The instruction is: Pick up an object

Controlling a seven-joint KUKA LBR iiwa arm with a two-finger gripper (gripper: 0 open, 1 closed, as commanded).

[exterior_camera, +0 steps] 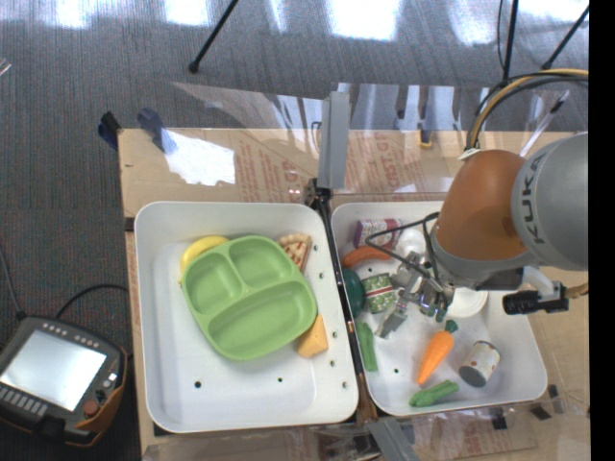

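The grey arm with its orange band reaches in from the right over the right shallow white bin [534, 377], its two-finger metal gripper [415, 299] pointing down-left; whether anything sits between its tips I cannot tell. Nearest lie a small green pod-shaped toy [433, 393], a grey-and-white can on its side [478, 362] and an orange toy carrot [434, 351] – its long axis slanted, leafy end up-right toward the gripper. A thin green stick toy [368, 347] lies beside the bin's left wall. Farther back – a green patterned can [378, 292], a purple-labelled tube [377, 230]. In the left white bin [163, 373] a green divided plastic plate [250, 296] rests tilted over other toys
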